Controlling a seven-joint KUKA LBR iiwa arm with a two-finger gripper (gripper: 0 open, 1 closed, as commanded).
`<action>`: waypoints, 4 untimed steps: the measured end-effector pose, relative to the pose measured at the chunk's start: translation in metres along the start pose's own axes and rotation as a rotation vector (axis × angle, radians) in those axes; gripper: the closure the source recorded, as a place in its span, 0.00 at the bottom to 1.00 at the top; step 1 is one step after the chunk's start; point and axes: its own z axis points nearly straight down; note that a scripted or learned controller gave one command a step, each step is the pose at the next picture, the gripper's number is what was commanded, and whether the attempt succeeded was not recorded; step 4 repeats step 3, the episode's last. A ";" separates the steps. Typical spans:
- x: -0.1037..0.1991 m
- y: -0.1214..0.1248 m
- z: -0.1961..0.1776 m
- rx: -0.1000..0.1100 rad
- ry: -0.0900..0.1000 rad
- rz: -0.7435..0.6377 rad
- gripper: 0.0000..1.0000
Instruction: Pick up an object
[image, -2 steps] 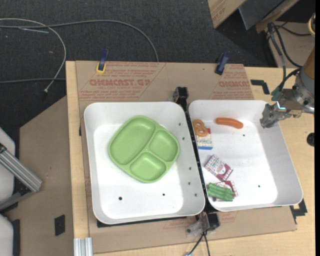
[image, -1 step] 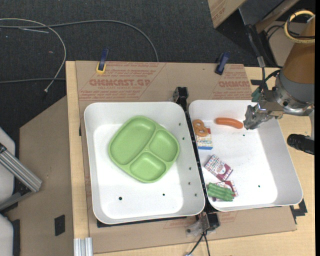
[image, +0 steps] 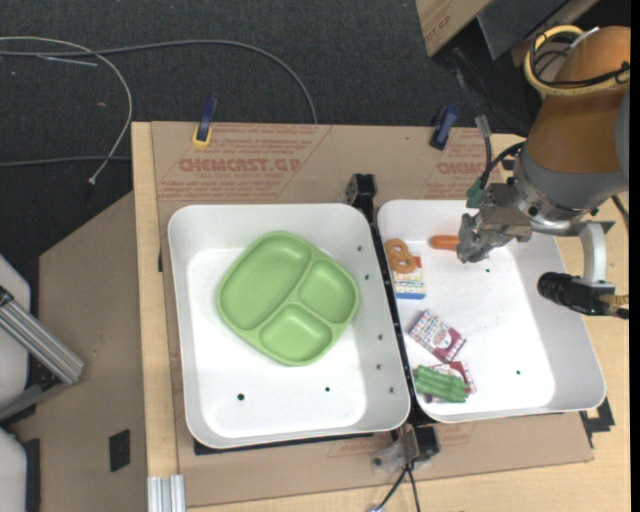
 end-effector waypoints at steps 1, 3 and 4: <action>0.043 0.003 0.007 0.001 0.000 0.000 1.00; 0.154 0.019 0.026 -0.002 0.000 -0.001 1.00; 0.154 0.019 0.026 -0.002 0.000 -0.001 1.00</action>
